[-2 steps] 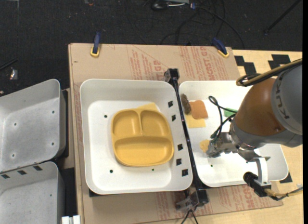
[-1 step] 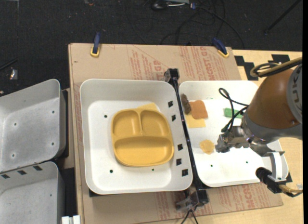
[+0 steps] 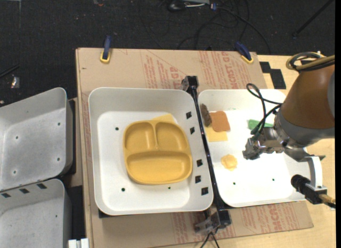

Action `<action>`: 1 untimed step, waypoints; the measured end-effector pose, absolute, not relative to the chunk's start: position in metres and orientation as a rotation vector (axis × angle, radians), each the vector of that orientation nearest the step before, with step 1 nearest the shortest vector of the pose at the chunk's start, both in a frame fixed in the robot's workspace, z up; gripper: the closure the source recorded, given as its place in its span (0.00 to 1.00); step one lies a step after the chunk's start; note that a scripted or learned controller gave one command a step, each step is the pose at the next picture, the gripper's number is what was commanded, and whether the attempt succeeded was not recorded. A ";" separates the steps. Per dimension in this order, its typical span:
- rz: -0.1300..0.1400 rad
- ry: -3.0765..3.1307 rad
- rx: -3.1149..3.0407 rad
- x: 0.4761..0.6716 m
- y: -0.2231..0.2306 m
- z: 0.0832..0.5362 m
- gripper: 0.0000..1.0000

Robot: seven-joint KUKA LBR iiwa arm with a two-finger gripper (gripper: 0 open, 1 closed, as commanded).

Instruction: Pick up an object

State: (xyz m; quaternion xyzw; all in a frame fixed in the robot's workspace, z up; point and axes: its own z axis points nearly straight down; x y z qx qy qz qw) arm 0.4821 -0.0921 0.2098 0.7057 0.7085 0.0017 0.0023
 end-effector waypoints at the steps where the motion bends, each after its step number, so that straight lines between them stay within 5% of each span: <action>1: 0.005 2.221 2.214 0.484 -0.095 0.273 1.00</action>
